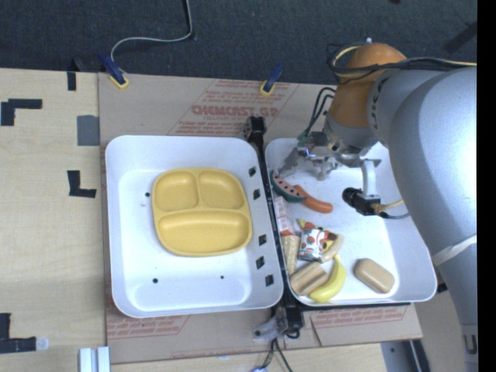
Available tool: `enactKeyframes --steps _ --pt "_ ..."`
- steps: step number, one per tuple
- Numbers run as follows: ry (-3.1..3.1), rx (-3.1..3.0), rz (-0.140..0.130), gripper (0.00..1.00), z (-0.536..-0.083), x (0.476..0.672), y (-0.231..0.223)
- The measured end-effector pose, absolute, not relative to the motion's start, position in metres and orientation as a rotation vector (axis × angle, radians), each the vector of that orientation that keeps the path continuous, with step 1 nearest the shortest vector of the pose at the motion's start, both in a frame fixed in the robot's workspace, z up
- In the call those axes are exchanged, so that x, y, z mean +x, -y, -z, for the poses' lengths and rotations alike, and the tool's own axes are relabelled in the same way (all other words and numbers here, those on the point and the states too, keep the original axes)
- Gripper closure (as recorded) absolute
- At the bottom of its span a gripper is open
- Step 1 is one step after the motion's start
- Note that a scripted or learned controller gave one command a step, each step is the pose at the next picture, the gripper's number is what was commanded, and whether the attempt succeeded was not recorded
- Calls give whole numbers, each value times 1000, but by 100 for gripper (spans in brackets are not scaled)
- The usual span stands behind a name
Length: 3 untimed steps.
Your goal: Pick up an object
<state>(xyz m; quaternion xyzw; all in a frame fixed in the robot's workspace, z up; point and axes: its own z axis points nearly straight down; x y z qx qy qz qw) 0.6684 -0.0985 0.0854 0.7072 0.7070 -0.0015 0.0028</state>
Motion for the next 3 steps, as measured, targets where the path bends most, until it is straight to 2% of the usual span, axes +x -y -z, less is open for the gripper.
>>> enactKeyframes --steps 1,2,3 --pt "-2221 2218 0 0 -86 669 115" --pt "-2221 2219 0 0 -85 669 94" --pt "-2222 2217 1 100 -95 669 95"
